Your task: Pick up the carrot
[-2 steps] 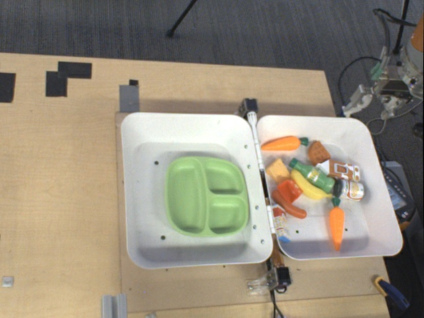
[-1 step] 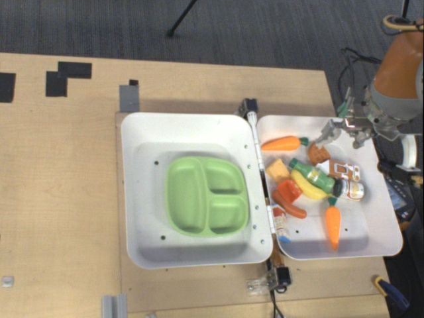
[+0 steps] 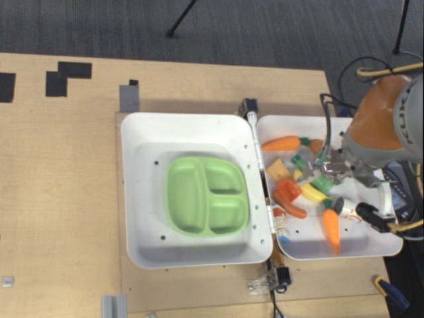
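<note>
I see two shallow, glossy white plastic bins on a pale wooden bench (image 3: 66, 197). The left bin (image 3: 146, 244) holds a matte green divided plate (image 3: 207, 196) with rounded corners. The right bin (image 3: 377, 247) is crowded with smooth toy foods. One tapered orange carrot (image 3: 281, 144) lies near its far edge; another carrot (image 3: 331, 228) lies near the front wall, tip toward me. The gripper (image 3: 326, 171) hangs over the pile by a yellow banana-like piece (image 3: 313, 192) and a red pepper (image 3: 288, 192). I cannot tell how its jaws stand.
</note>
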Action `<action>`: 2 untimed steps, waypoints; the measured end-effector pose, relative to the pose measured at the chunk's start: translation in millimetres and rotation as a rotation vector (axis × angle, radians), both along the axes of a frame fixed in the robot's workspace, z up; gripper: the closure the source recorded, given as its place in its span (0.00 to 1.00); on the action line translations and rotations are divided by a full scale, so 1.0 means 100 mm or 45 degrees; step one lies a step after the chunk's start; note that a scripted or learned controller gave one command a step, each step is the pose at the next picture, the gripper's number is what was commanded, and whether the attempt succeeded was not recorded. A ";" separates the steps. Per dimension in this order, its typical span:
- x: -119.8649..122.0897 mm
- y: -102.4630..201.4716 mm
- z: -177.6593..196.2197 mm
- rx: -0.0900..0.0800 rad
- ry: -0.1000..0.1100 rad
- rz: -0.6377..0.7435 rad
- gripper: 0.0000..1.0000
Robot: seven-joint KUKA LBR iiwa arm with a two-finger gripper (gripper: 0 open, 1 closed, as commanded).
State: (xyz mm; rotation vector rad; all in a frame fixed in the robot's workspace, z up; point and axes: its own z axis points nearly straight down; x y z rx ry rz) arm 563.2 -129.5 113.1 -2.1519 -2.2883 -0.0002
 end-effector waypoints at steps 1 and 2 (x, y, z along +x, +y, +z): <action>-0.63 -0.15 -0.25 0.009 -0.015 0.128 0.00; -0.62 -0.18 -0.14 -0.001 -0.022 0.126 1.00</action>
